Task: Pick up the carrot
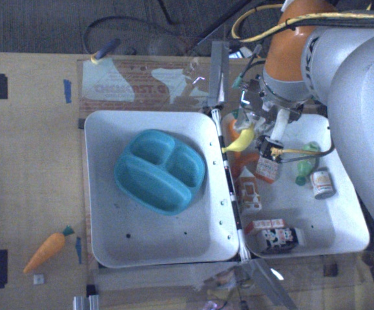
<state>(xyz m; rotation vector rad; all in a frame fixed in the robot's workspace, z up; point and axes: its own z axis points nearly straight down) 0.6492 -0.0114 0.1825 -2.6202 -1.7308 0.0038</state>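
light: even overhead glow washing both white bins (96,192) pale | shadows: lying soft and faint under the blue tray (161,170) | focus: whole frame reading slightly soft and grainy | glare: arm casing (361,89) shining bright

The bench (31,173) has a light wooden top with some black marks and a grey square near its left edge and small pieces of blue tape. Two shallow white bins stand on it side by side. The left bin (103,237) is in the middle of the view, and the right bin (342,228) touches it along one side. The carrot (44,251) lies directly on the bench, outside the bins, near the lower left corner of the left bin. A tiny pale square thing (39,279) lies just below the carrot.
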